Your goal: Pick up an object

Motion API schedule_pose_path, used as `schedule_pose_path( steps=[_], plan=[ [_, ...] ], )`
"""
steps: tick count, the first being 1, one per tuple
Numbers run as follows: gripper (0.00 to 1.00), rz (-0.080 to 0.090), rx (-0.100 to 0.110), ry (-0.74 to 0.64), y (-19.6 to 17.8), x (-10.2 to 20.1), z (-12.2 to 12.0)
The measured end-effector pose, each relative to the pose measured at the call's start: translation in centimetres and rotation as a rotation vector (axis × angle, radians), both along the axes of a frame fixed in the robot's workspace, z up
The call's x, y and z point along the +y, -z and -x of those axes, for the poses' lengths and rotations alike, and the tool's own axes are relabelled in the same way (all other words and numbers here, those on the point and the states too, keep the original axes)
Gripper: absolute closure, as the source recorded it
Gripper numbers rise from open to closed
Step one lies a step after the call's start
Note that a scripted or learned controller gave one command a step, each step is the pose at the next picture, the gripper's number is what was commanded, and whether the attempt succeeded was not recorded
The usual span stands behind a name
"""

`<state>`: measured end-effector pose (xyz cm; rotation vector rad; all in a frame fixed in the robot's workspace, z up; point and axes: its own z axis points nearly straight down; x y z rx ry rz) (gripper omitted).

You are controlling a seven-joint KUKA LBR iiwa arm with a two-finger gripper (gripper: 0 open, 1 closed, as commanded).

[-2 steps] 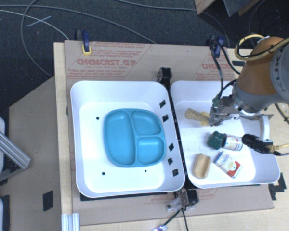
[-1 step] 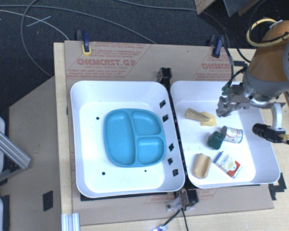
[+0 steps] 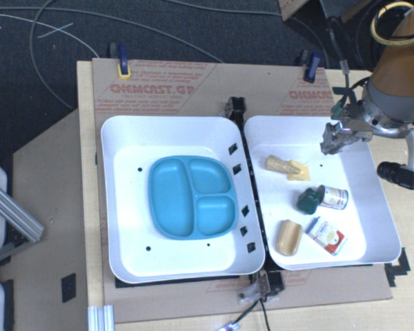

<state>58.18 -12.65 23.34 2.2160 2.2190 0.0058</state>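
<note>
Four small things lie in the right bin (image 3: 372, 185): a tan block (image 3: 287, 167), a green-capped can (image 3: 321, 198), a tan cup (image 3: 288, 237) and a red-white box (image 3: 327, 236). The pincer (image 3: 333, 140) hovers over the bin's far right; spread or pressed together, cannot tell. Best target is probably the block, lying apart; can, cup and box crowd together; a blue tray (image 3: 192, 197) occupies the left bin (image 3: 124, 185).

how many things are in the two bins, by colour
Blue: 1, the divided plate in the left bin
Tan: 2, a tan piece and a tan cup in the right bin
Dark green: 1, a small green object
White and red: 2, a small can and a packet
Total: 6
</note>
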Motion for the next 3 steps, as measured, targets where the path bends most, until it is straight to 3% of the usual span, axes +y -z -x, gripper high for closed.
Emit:
schedule_pose_path(
  steps=[3],
  plan=[
    [1.00,-0.004,0.011,-0.004,1.2,17.5,3.1]
  ],
)
